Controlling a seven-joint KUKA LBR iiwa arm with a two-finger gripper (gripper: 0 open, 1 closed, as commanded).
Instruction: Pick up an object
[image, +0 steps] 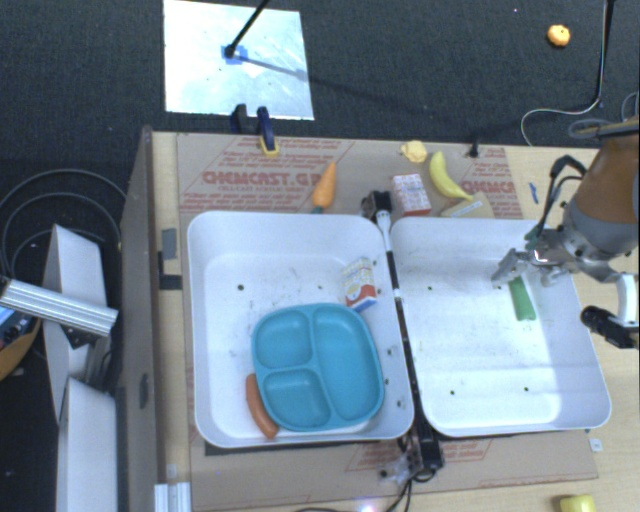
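A green stick-shaped object lies in the right bin, near its right wall. My gripper hangs right over the object's far end, with the fingers spread apart on either side of it. The green object rests on the bin floor and nothing is lifted. In the left bin sit a blue divided plate, an orange sausage at the plate's left edge, and a small white carton behind the plate.
Behind the bins, on the cardboard, lie a carrot, a small box, a banana and a yellow lump. A black clamp sits where the bins meet. Cables run along the right.
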